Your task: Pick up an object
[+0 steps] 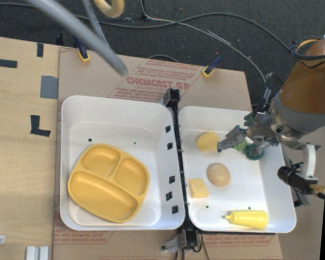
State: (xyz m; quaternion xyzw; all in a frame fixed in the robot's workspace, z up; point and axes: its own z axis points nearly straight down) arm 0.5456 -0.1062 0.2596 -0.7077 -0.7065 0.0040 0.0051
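Observation:
The right bin holds a pale yellow lemon-like object, a beige rounded object, a yellow cheese-like wedge and a yellow squeeze bottle lying near the front wall. A green object lies at the bin's far right, partly hidden by the arm. My gripper hangs low over the bin's back right part, just right of the lemon-like object and touching or very close to the green object. I cannot tell whether it holds anything.
A yellow divided plate lies in the left bin. A black divider runs between the bins. The grey and orange arm stands over the right bin's far right corner. Cables cross the dark floor behind.

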